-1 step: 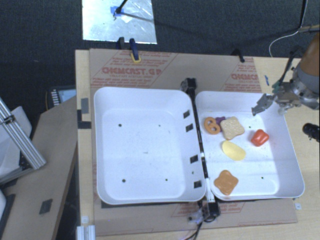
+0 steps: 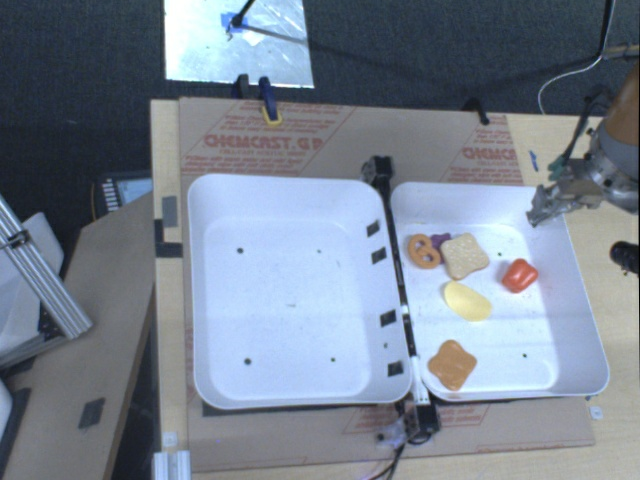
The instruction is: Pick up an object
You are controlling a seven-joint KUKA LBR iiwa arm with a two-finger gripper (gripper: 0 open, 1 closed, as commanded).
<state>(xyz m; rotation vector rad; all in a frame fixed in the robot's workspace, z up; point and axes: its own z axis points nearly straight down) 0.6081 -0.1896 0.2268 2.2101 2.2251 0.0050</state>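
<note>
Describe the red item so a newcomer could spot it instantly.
Look in the right bin, the one holding the toy food. Along its right side, right of the bread slice and above the yellow piece, sits the red pepper. It is the only red thing there.

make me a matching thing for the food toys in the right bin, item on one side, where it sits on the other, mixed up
Items:
1. red pepper
2. pretzel
3. yellow piece
4. orange-brown piece

Places:
A. near the bin's front edge, by the divider
B. farthest right of the toys
C. middle of the bin, below the toast slice
D. just left of the toast slice, close to the divider

Pairs: 1-B, 2-D, 3-C, 4-A
</note>
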